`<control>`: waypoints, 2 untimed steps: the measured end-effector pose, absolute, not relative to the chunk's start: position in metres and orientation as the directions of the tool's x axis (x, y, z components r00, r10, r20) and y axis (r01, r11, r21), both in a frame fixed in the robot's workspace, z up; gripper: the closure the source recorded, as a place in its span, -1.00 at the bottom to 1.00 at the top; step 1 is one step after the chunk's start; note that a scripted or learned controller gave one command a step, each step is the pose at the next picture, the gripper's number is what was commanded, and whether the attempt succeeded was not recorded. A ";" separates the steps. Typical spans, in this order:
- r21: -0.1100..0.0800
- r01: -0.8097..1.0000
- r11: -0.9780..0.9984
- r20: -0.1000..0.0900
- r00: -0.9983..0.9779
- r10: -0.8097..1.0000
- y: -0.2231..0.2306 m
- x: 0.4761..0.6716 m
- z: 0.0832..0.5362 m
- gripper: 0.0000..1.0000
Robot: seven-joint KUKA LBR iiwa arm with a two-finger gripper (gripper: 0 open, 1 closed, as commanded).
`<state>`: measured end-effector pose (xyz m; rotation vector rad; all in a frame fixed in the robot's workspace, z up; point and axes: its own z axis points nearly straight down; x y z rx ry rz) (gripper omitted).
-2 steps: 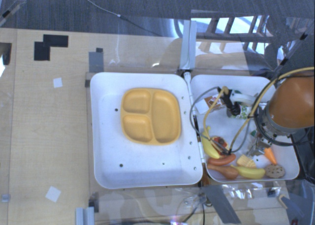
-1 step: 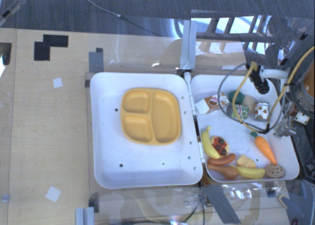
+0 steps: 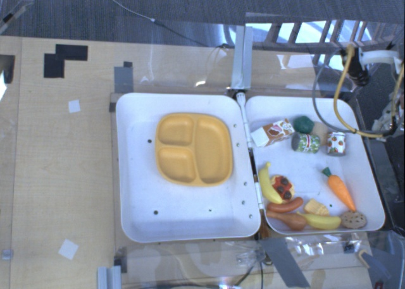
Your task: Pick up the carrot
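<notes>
One carrot lies slantwise near the right bin's right wall, w/ a cookie just below, so the arm approaches from above, gripping across its thick middle.

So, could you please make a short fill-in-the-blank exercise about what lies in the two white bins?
1. The yellow divided plate lies in the ____ bin.
2. The carrot lies in the right bin, with its green top pointing toward the ____ edge of the picture.
3. The plate has ____ compartments.
4. The cookie lies just ____ the carrot's orange tip in the picture.

Missing words: left; top; three; below
</notes>
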<state>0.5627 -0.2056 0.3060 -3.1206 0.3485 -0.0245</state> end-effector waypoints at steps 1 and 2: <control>-0.005 -0.222 -0.975 0.016 0.975 -0.222 -0.204 0.617 0.395 1.00; -0.008 -0.202 -0.979 0.000 0.979 -0.202 -0.207 0.539 0.290 1.00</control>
